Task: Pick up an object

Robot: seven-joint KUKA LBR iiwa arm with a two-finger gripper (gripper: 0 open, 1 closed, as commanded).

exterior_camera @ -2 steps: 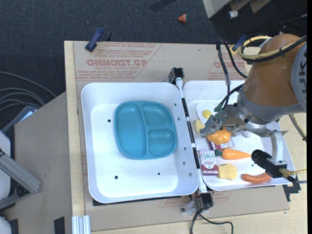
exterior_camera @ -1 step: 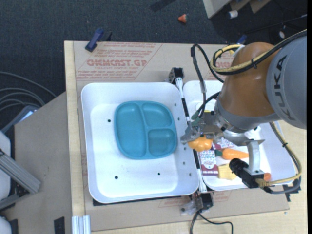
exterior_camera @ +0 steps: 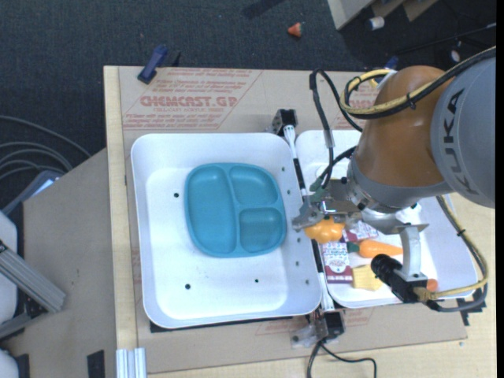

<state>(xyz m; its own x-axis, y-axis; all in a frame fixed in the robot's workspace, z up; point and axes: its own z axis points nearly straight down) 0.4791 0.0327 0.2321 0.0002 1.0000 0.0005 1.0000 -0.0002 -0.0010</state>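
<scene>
- Orange-yellow object (exterior_camera: 324, 231) lies in the right bin (exterior_camera: 461, 270), hard by that bin's left wall, about halfway between its near and far ends.
- From where I stand the jaws hang right over it, at the end of the arm (exterior_camera: 402, 132); I cannot tell how wide they are, nor whether they touch it.
- Just right of it lies an orange carrot-shaped piece (exterior_camera: 378, 248), pointing left.
- On its near side is a red and white packet (exterior_camera: 337, 260), with a pale yellow block (exterior_camera: 364, 279) beside the packet on the right.
- The left bin (exterior_camera: 157, 235) holds a blue divided plate (exterior_camera: 235, 209), flat, with three compartments, sitting a little to the far right of the bin's middle.
- Both bins rest on the counter (exterior_camera: 189, 101), whose far part bears red lettering.
- A small blue thing (exterior_camera: 152, 64) sits at the counter's far left corner.
- Beyond the counter, a tiny orange bit (exterior_camera: 294, 29) lies on the dark floor (exterior_camera: 79, 22).
</scene>
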